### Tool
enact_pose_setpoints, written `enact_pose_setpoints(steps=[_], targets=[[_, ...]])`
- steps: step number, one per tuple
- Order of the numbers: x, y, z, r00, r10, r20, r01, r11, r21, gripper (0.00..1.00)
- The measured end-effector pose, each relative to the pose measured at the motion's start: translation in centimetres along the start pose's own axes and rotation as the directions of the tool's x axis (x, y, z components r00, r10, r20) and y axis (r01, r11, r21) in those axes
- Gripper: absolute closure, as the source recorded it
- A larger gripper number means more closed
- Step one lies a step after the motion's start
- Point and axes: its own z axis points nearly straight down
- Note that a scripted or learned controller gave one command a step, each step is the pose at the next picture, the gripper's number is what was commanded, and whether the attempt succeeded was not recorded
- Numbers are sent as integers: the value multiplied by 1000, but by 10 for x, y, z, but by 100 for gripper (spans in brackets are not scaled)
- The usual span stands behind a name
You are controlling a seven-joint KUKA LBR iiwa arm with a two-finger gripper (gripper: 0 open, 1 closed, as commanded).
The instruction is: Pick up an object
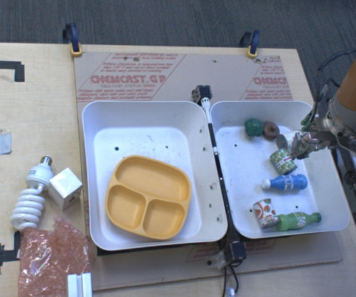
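Far to the left of our gripper (298, 146) we see a bulb (31, 198), then a yellow tray (148, 197) in the left bin (97, 122). Just left of it sits a green can (282, 160), touching or nearly; we cannot tell its grip. Below lie a blue bottle (287, 183) and a green bottle (296, 219).

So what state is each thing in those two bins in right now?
Yellow tray: flat, right way up, in the left bin.
Blue bottle: lying on its side.
Green bottle: lying on its side.
Red and white can: tipped over.
Green patterned can: tilted, right by the gripper.
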Motion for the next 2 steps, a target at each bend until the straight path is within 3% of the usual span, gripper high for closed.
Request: enact_pose_setpoints(steps=[1,2], targets=[[3,37,134,1000,1,0,-1,1000,-1,0],[22,-26,134,1000,3,0,-3,1000,0,0]])
